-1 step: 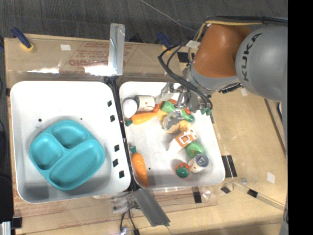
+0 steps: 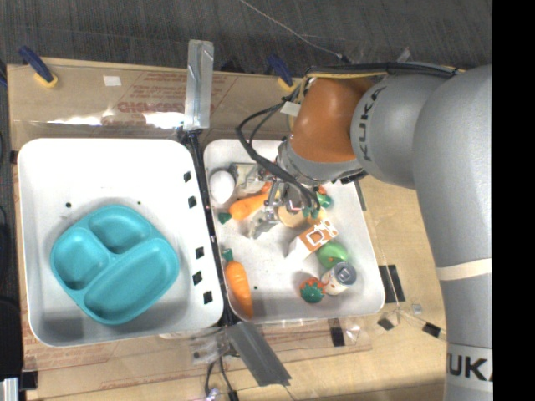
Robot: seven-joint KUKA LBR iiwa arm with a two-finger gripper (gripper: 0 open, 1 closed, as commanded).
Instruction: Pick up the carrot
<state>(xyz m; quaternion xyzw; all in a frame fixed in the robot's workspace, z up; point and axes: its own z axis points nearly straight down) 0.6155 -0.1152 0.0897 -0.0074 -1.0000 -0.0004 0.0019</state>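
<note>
A carrot, orange with a small green top, lies along the left wall of the right bin, near its front corner. A second orange piece lies further back in that bin, just left of my gripper. The gripper hangs low over the middle of the right bin among the toys, well behind the carrot. The orange wrist band and grey arm hide the bin's back right part.
In the right bin lie a white egg-shaped item, an orange and white carton, a green item, a small can and a red and green piece. The left bin holds a teal divided plate.
</note>
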